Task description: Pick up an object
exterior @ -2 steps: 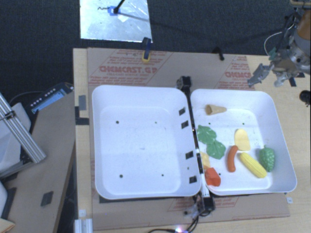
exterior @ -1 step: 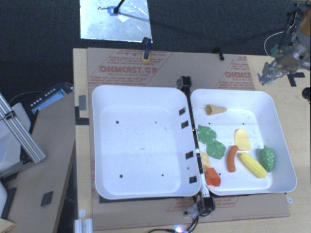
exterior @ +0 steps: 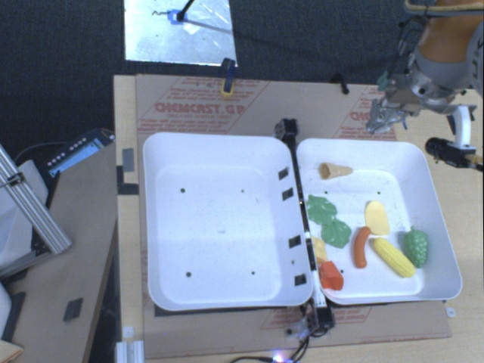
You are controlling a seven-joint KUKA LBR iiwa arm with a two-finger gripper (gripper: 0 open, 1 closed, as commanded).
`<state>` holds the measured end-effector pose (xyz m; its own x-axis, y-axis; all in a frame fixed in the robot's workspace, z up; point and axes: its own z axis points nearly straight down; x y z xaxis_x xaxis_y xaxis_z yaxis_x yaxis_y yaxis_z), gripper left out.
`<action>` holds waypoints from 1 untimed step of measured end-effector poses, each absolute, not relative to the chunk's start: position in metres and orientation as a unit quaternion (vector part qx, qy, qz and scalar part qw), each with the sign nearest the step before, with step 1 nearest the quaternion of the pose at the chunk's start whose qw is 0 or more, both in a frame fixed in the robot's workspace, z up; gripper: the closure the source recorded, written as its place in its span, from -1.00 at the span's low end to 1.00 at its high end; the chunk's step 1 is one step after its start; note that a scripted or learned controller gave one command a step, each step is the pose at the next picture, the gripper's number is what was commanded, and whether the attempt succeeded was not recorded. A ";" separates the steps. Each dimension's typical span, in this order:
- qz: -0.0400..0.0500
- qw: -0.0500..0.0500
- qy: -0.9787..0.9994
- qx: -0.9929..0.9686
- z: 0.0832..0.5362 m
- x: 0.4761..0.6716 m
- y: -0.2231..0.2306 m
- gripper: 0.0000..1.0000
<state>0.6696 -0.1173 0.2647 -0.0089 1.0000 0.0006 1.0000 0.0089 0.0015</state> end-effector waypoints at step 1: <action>0.001 0.001 0.710 0.704 0.271 0.669 -0.075 1.00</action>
